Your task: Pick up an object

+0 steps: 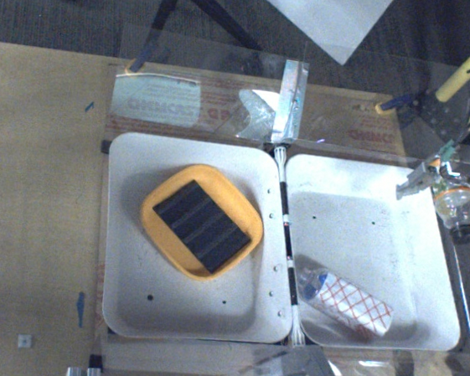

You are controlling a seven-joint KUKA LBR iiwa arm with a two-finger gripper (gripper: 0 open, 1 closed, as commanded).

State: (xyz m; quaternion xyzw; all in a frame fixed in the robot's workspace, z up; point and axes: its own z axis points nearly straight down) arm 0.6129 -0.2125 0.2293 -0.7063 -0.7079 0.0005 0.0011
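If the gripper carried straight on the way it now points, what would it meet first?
Probably bare floor of the right bin: the gripper points down-left over its far right corner, well short of the checked packet. Depth is unclear.

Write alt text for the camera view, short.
Two shallow white bins sit side by side on a wooden bench: the left bin holds a yellow-orange pad with a dark ribbed panel, the right bin a red-checked white packet near its front edge. The gripper hangs over the right bin's far right corner.

Faint reddish lettering, too blurred to read, on the clear panel (157, 98) behind the bins.
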